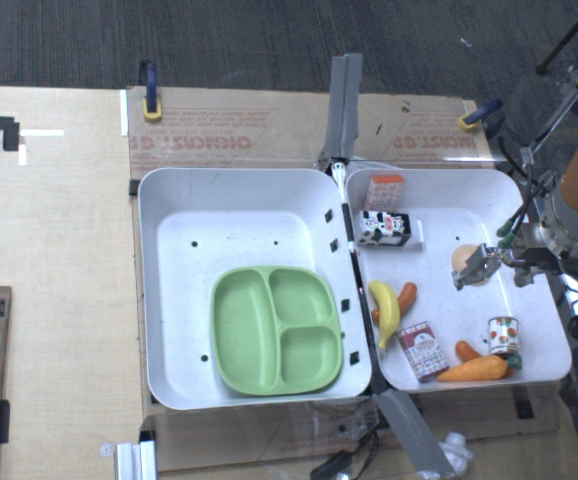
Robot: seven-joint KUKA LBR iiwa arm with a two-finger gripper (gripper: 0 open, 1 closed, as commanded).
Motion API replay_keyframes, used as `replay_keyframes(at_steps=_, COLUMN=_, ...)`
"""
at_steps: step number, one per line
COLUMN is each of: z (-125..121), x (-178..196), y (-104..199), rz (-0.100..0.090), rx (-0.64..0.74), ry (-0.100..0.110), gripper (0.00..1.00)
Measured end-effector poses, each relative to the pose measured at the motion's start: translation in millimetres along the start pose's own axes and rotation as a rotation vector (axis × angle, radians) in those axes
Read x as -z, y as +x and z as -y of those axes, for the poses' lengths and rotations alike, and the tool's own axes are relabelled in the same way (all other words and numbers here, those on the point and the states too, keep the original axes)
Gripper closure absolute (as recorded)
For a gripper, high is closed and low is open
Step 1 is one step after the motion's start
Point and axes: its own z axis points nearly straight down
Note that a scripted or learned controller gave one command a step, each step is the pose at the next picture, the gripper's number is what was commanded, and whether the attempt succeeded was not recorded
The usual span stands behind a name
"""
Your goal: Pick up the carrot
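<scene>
The carrot [477, 369] is orange with a green top and lies on its side near the front right corner of the right bin [439, 213]. My gripper [472, 268] reaches in from the right over the middle of that bin. It sits well behind the carrot in the view and apart from it, and next to a tan round item [464, 257]. Nothing shows in its grip.
Around the carrot lie a small can [503, 335], a small orange piece [466, 349] and a red carton [422, 351]. A banana [385, 312], a cow-patterned box [383, 228] and an orange-topped box [384, 188] lie further left and back. The left bin [179, 218] holds a green divided plate [277, 328].
</scene>
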Motion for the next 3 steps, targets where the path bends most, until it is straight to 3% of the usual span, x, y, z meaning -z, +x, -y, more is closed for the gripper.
replay_keyframes(at_steps=1, z=-17, x=1, y=-23, rz=0.0, rx=0.004, ry=0.001, gripper=0.0)
replay_keyframes(at_steps=2, z=1, x=-73, y=-26, rz=-0.001, rx=0.141, ry=0.001, gripper=0.0)
replay_keyframes(at_steps=3, z=-44, x=-159, y=-96, rz=0.0, rx=0.475, ry=-0.002, gripper=0.0)
